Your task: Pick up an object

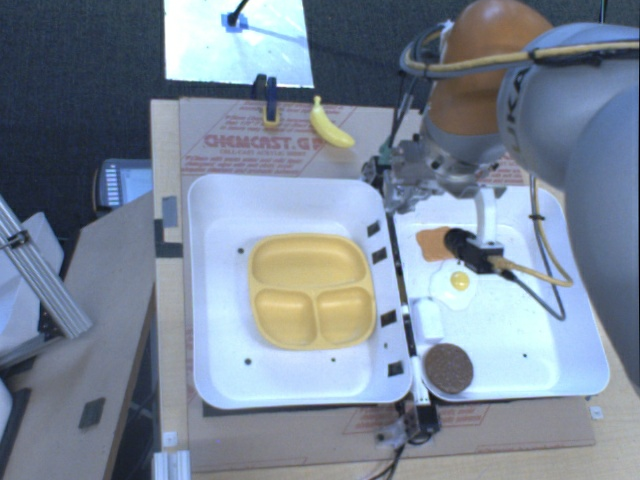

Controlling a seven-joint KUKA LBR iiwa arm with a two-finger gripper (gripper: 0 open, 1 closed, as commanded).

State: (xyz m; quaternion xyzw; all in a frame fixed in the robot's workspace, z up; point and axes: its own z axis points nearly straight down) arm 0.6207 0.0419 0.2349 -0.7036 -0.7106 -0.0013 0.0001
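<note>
The right bin (560, 358) holds a flat orange piece (432, 244), a toy fried egg (456, 286), a small white block (430, 319) and a round brown cookie (449, 366). My gripper (405, 186) hangs at the bin's far left corner, close to the divider between the two bins, above and behind the orange piece. Its metal body and cables hide the tips. A black part with a yellow cable (472, 250) reaches down from the wrist beside the orange piece. I see nothing held.
The left bin (215, 268) carries a yellow divided plate (305, 290). A toy banana (331, 126) and a yellow clamp (270, 103) lie on the cardboard behind the bins. The large grey arm (580, 118) overhangs the right bin's far side.
</note>
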